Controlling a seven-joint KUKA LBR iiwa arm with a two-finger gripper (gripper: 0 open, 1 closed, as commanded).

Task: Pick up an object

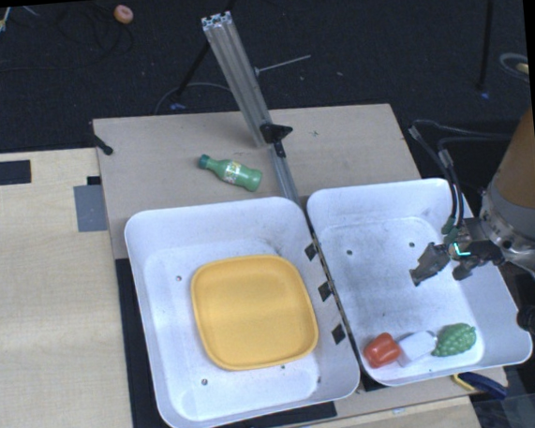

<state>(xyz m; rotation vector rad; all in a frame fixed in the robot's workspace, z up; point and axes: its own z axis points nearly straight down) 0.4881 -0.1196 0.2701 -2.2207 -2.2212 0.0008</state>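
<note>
Nearest the camera, along the front edge of the right bin (380, 209), three small things lie in a row: a red pepper (382, 349), a white block (417, 346) touching it, and a green bunch of grapes (455, 339) just beside that. In the left bin (159, 256) a yellow plate (253, 310) lies flat in the middle. Farther back, over the right side of the right bin, the gripper (447, 265) hangs with its dark fingers spread apart and nothing between them, well apart from the three things. Beyond the bins, a green bottle (231, 172) lies on its side on the bench (336, 145), near a slanted metal rail (240, 70).
</note>
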